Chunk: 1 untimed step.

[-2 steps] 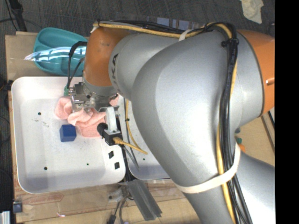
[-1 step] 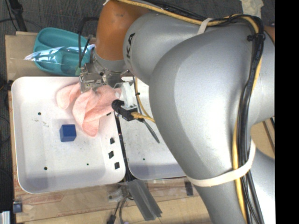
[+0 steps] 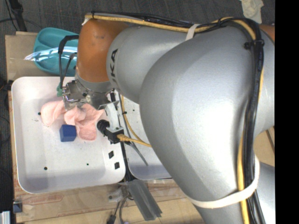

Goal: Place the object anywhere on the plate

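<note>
- Nearest us, the grey arm (image 3: 201,120) bulks across the right of the picture and hides most of the right bin (image 3: 145,171).
- In the left bin (image 3: 28,139) we see a small blue block (image 3: 67,133) touching the front edge of a pink cloth-like heap (image 3: 77,118).
- Above that heap the gripper (image 3: 77,97) hangs under the orange band (image 3: 96,48); whether it is apart or together we cannot tell.
- Beyond the bin, a teal item (image 3: 49,48) rests near the bench's far left corner.
</note>
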{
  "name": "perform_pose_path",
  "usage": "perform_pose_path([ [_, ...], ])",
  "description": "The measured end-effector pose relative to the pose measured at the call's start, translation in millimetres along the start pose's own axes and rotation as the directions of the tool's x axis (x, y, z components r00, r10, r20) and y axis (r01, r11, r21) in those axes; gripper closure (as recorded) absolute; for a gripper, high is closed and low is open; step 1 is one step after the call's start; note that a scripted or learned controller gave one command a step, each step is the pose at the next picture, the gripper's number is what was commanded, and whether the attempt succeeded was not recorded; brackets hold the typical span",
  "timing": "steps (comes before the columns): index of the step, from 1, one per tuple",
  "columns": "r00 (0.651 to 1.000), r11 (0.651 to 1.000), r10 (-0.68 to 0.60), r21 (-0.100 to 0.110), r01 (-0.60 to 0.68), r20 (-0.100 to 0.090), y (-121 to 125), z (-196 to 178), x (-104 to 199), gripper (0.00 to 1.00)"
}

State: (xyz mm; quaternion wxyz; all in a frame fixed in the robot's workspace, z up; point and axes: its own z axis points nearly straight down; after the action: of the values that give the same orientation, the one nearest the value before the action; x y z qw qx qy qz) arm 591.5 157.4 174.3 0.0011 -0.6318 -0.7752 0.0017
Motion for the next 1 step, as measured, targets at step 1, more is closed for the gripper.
perform_pose_path([
  [1,0.998,0.997,0.069,-0.019,-0.069,0.0,-19.1,62.3,-11.5,1.0],
])
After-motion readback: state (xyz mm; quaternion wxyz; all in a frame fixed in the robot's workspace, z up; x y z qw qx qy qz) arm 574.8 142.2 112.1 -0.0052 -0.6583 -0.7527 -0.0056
